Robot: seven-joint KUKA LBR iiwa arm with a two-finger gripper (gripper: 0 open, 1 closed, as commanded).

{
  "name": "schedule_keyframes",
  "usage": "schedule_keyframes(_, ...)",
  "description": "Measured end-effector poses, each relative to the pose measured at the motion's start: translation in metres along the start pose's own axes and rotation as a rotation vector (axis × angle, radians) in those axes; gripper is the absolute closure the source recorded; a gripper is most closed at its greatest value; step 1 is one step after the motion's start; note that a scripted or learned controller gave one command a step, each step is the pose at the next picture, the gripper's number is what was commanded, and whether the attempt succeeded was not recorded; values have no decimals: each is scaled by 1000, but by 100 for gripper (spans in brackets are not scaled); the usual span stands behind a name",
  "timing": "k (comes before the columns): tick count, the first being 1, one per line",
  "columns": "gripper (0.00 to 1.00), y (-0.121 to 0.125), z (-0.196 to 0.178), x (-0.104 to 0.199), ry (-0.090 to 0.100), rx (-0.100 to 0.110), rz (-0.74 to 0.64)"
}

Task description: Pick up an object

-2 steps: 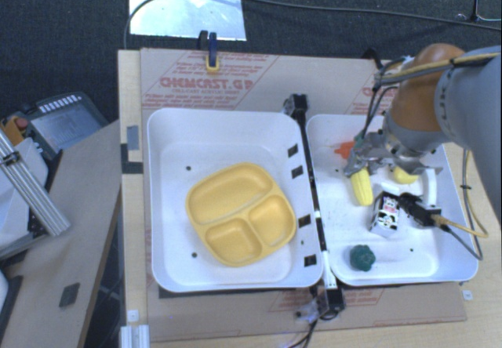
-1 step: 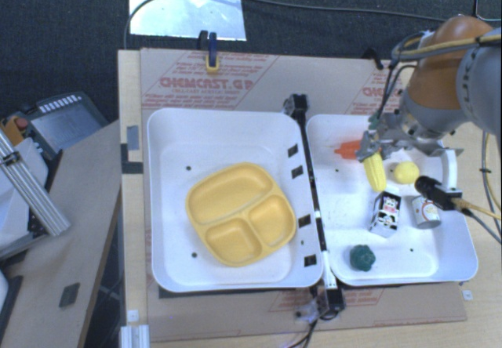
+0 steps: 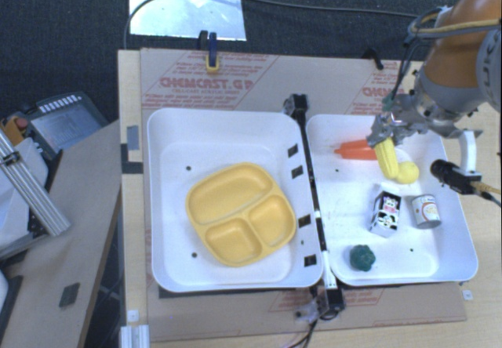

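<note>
The arm point(image 3: 459, 48) reaches in from the right over the far part of the right bin point(image 3: 455, 260). Its jaws point(image 3: 388, 133) are low at the far end of a banana point(image 3: 394, 164), and the upper end of the banana looks to lie between the fingers, so the jaws appear to be grasping the banana; the contact itself is small and partly hidden by the wrist.

The banana slants from the jaws toward the near right, its lower end over the bin floor. Just left of it, touching or nearly so, an orange carrot point(image 3: 354, 152) lies pointing left. Nearer in the same bin, a small black-and-white carton point(image 3: 385, 212) stands tilted, and a can point(image 3: 425, 211) lies just right of it. A dark green ball point(image 3: 361, 257) sits near the front of the bin, apart from the rest.

The left bin point(image 3: 169, 260) holds a yellow tray point(image 3: 239, 213) with three compartments, set at a slant near the middle. Both bins rest on a surface point(image 3: 259, 76) printed with red lettering.
</note>
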State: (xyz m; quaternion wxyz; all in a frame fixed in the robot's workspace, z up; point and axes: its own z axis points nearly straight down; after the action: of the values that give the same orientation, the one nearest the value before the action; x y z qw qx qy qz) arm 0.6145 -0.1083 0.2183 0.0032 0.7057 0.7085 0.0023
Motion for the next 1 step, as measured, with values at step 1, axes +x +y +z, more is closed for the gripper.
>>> schedule_keyframes(1, 100, -24, -12, 50, 3, 7, -4)
